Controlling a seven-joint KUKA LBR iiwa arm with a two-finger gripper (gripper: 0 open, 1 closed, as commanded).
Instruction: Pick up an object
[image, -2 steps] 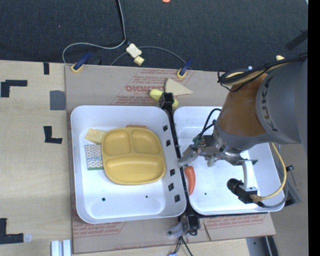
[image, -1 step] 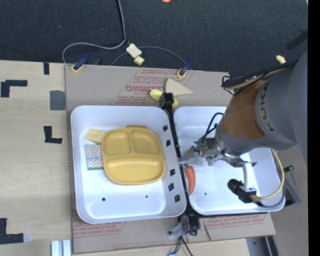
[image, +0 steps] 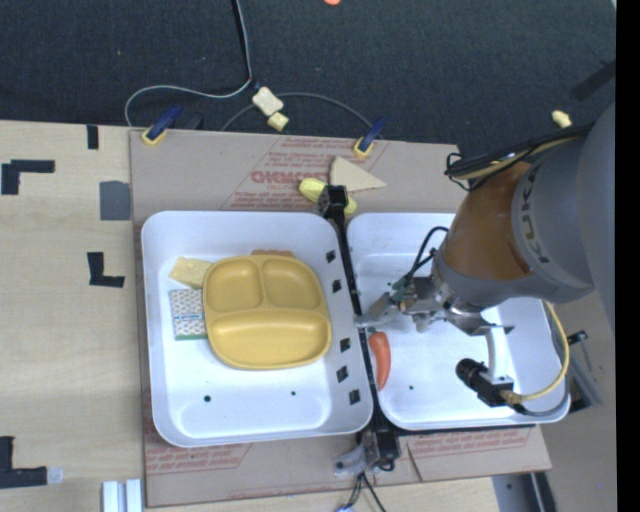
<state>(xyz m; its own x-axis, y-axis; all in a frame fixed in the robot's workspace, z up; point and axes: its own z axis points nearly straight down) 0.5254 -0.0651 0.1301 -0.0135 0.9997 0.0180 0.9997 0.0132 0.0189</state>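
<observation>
An orange carrot-shaped object (image: 380, 358) lies in the right bin (image: 440, 408), close against its left wall. My gripper (image: 385, 310) hangs low over the right bin's left side, just above and beside the carrot's upper end. The wrist and arm hide most of the bin's middle. In the left bin (image: 250, 410) rests a yellow divided plate (image: 267, 310), with a pale yellow block (image: 189, 270) and a small patterned card (image: 186, 312) at its left.
Black clips run along the divider between the bins (image: 345, 300). A yellow clamp (image: 318, 188) and a tan wedge (image: 355, 175) sit on the cardboard behind the bins. Cables and blue-yellow clamps lie at the back edge.
</observation>
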